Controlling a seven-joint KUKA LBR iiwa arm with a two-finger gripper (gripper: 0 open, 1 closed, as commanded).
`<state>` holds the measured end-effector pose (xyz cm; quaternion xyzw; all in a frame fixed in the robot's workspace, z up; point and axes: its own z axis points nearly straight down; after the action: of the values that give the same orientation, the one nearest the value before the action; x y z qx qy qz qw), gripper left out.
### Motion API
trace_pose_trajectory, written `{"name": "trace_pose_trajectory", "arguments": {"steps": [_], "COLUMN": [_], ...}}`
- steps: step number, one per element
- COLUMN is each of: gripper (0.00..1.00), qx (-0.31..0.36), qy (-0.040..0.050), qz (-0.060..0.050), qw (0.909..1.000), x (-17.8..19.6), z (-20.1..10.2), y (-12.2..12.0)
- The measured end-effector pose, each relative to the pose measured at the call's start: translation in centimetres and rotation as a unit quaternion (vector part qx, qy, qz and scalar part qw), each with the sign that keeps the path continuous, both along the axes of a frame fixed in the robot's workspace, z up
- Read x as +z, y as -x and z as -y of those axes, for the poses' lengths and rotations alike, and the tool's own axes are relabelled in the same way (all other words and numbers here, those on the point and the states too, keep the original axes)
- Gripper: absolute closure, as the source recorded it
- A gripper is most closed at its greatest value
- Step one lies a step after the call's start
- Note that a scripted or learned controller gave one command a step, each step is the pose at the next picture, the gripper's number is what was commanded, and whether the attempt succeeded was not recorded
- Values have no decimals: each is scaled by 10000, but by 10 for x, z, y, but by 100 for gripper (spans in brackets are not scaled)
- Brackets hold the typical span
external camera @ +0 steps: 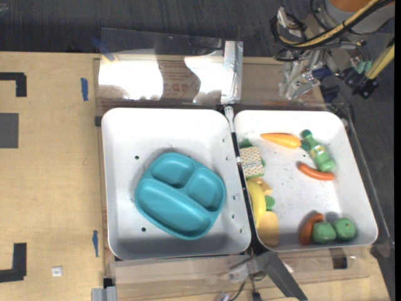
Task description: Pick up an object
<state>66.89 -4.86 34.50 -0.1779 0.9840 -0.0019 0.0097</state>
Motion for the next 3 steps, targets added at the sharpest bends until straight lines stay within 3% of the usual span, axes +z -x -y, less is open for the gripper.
{"name": "trace_pose_trajectory", "arguments": {"steps": [1, 2, 3], "gripper": [100, 100, 100], "qx": [1214, -110, -308], "qy": [-6, -3, -23], "qz": [-103, -19, -116], "qw": [9926, 9999, 9995], "x": [-130, -37, -132], "z": [-4, 28, -7], "y": [3, 0, 3]}}
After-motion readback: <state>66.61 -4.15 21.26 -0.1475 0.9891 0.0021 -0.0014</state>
